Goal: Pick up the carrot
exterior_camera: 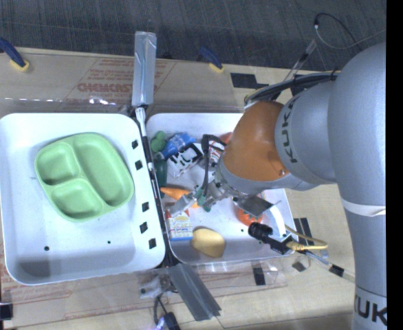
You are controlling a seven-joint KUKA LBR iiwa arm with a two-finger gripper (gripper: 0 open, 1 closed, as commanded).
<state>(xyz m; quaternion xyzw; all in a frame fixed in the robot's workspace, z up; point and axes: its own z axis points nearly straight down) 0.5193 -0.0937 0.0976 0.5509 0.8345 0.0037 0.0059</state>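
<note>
The carrot (175, 192), a small orange piece, lies near the left wall of the right bin (256, 253), about halfway down. My gripper (203, 196) hangs low over the middle of that bin, just right of the carrot and very close to it. The grey arm and its orange band cover the bin's right half. From this angle I cannot make out whether the carrot is in the gripper.
A green divided plate (84, 176) sits in the left bin (23, 253). The right bin also holds a yellow potato-like piece (208, 242), a small printed box (179, 225), a blue and white package (181, 148), a green item (159, 143) and a red-orange item (245, 218).
</note>
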